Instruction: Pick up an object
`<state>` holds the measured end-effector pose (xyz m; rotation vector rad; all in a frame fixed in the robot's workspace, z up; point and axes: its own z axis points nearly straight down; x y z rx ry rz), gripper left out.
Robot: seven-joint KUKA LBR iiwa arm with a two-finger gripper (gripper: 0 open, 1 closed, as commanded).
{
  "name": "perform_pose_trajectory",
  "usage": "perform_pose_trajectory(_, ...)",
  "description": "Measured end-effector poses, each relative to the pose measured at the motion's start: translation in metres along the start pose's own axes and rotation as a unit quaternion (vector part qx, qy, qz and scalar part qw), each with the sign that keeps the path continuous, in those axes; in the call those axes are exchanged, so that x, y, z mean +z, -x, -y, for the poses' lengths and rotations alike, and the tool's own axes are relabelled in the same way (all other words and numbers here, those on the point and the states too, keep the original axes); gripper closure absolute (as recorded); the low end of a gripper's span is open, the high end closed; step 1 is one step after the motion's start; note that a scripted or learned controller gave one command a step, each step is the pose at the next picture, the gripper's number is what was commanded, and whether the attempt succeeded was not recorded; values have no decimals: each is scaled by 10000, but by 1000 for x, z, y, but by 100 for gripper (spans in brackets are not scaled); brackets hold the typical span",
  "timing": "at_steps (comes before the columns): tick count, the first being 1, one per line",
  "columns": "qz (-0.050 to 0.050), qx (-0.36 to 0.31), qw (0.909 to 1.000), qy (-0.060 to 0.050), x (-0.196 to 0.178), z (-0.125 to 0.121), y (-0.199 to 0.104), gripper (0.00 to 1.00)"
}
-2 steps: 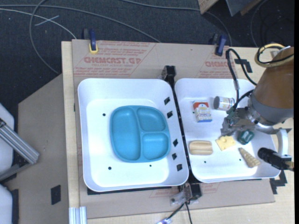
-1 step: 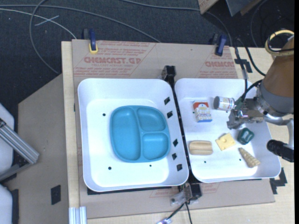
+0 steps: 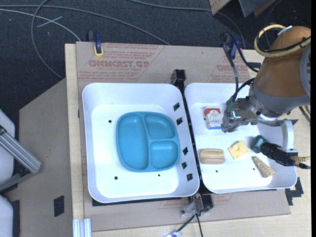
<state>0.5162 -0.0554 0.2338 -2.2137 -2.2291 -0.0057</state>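
Camera view shows the gripper (image 3: 230,124) hanging low in the right bin (image 3: 247,184), just beside the red-and-white carton (image 3: 213,117) lying to its left, long axis running up-and-down; whether the claw grips anything I cannot tell.

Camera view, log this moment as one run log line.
gripper: over right bin, beside red-white carton | holding: nothing seen | bread roll, cheese wedge: untouched | blue plate: left bin

The brown board (image 3: 148,58) under the bins bears red print reading "CHEMCAST GP", seen upside down. A second, partial print sits near its right end. The small red-and-white carton (image 3: 213,117) has print too small to read.
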Motion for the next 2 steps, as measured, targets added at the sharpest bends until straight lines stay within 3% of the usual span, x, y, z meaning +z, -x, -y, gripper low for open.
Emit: perform_pose_trajectory(2, -1, 4, 10000, -6, -3, -4, -107, 100)
